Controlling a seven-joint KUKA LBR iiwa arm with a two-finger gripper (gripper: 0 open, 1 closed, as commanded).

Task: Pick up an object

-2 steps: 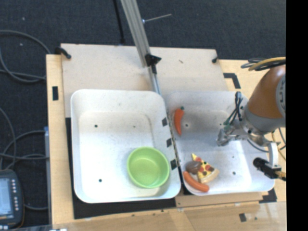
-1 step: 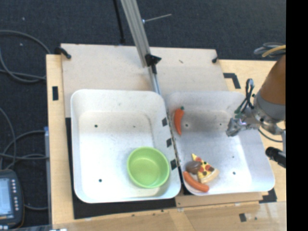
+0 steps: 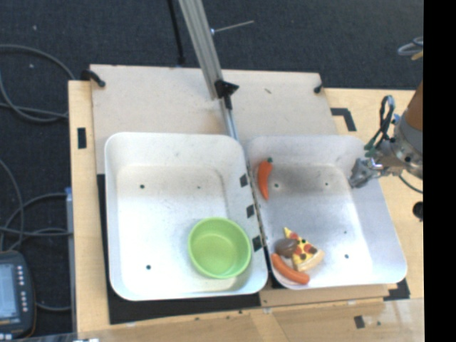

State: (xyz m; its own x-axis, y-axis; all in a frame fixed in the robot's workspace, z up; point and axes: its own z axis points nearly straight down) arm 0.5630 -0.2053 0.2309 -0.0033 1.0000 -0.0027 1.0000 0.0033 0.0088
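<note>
The gripper (image 3: 360,169) hovers at the right bin's (image 3: 370,219) three o'clock rim, the approach step; whether its jaws are spread I cannot tell. Nothing is grasped: the pizza slice (image 3: 305,251) and sausage (image 3: 290,269) lie at six o'clock, the carrot (image 3: 264,179) at ten, so next it must travel over one and descend.

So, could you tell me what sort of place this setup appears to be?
Probably a robotics lab pick-and-place bench: two white bins on a board, toy food such as a pizza slice and green bowl, and the arm's pincer at the right bin's edge.

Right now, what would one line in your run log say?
pincer: over right bin's far right rim, holding nothing | right bin: carrot, pizza slice, sausage | left bin: green bowl
</note>
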